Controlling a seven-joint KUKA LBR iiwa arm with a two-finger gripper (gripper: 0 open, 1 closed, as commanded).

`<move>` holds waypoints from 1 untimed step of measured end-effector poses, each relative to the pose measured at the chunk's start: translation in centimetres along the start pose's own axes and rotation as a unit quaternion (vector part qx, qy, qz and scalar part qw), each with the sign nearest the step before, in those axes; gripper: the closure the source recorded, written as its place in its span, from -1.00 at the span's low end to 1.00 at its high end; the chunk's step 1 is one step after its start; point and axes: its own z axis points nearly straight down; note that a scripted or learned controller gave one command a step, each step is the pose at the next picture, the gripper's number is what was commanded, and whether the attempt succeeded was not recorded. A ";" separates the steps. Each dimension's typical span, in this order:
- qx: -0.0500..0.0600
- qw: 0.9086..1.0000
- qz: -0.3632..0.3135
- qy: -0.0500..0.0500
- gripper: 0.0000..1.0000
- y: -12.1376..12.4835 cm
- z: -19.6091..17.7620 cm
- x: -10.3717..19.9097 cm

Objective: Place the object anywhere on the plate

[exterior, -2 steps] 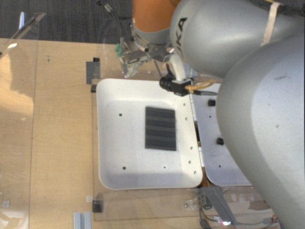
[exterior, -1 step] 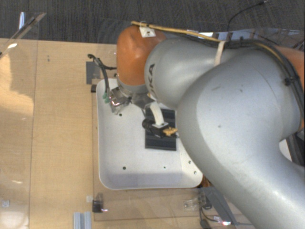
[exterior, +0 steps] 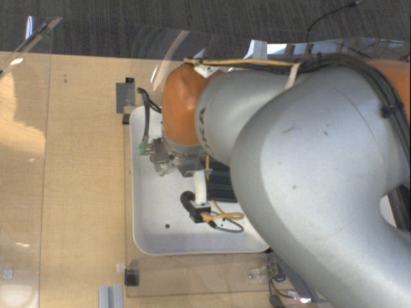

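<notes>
End effector [exterior: 166,158] by bin [exterior: 154,237] view-L wall, state can't tell; floor open toward near rim.

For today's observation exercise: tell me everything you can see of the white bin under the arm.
The bin is a shallow white tray, smooth and plastic-looking, with a low raised rim and rounded corners. It lies flat on the pale wooden bench. Its left side and near-left corner show; the grey arm reaches over it and covers the rest. A small dark speck marks its floor. A dark fitting stands on the bench beside its far-left corner.
</notes>
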 end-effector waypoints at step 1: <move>-0.003 0.993 -0.119 0.001 1.00 -7.3 -0.3 1.6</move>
